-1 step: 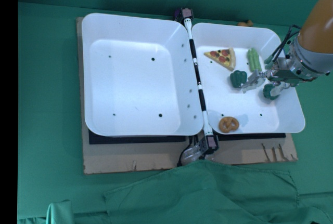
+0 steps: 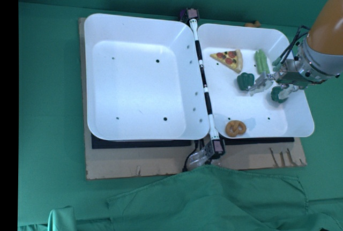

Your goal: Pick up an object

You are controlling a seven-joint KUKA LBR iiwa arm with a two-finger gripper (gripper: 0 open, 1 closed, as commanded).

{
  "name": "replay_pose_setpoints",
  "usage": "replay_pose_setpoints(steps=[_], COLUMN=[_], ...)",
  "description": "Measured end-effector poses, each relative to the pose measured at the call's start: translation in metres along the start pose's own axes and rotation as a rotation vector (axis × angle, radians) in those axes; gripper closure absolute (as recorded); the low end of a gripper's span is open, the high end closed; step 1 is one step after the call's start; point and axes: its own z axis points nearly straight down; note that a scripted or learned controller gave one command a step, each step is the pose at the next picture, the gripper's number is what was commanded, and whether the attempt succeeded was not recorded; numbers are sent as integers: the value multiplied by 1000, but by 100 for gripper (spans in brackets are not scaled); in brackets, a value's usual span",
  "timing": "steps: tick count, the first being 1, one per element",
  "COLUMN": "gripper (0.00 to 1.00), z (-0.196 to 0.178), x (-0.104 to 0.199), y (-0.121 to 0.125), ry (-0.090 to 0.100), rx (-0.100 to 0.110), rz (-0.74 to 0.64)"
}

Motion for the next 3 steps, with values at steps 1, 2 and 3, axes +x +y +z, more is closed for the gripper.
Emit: replay_pose_setpoints(steps=[1, 2, 3], gripper=[0, 0, 0], z=[47, 88, 126], x=[-10, -14, -15], y=[-3, -7, -4], ry=[1, 1, 0], rx=[6, 7, -4], rz=[3, 2, 2])
